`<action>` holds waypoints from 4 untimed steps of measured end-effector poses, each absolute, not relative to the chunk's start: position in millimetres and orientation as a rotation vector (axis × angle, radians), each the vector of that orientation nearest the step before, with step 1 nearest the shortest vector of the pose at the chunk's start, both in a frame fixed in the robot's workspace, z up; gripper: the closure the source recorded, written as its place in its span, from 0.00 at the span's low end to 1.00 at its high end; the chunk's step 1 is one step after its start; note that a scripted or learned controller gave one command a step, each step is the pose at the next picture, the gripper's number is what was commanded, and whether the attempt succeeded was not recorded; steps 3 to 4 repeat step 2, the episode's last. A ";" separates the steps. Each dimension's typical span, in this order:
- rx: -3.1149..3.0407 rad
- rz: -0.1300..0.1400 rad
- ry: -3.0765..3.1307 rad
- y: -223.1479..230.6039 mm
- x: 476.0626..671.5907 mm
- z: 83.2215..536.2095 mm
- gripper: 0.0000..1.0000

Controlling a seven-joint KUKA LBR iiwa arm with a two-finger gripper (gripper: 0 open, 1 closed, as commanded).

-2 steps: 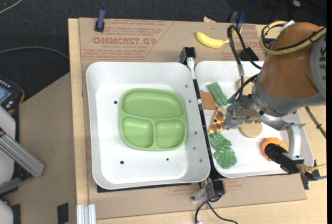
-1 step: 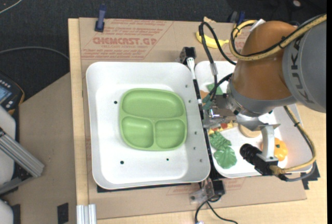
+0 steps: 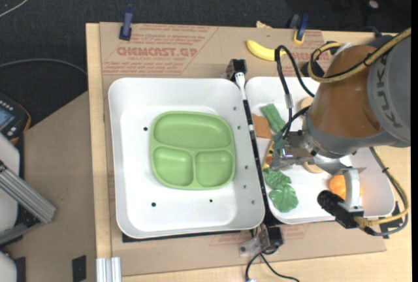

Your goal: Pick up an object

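Green divided plate [image 3: 193,149] in left bin [image 3: 124,143]. Green leafy toy [image 3: 283,194] at right bin [image 3: 385,199]'s near-left corner, just below gripper [image 3: 282,155]. Gripper low over right bin, mostly hidden by arm [image 3: 346,108]. Yellow banana [image 3: 264,50] on bench beyond.

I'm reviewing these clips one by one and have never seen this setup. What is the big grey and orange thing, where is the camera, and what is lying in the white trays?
One camera looks down at a slant on a bench. The robot arm reaches in from the right over the right bin, which holds a green leafy toy, a green strip and an orange piece. Its gripper sits low among them; whether it holds anything cannot be told. The left bin holds a green divided plate. A banana lies outside the bins.
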State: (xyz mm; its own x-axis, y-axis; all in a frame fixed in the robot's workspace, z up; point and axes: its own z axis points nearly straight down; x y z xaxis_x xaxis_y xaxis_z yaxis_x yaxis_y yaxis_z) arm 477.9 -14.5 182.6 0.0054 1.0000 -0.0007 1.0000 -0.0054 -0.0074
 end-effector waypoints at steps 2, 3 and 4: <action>-2.222 -0.030 -2.235 94.3 480.7 424.7 1.00; -2.222 -0.030 -2.235 94.3 480.7 424.7 1.00; -2.222 -0.030 -2.235 94.3 480.7 424.7 1.00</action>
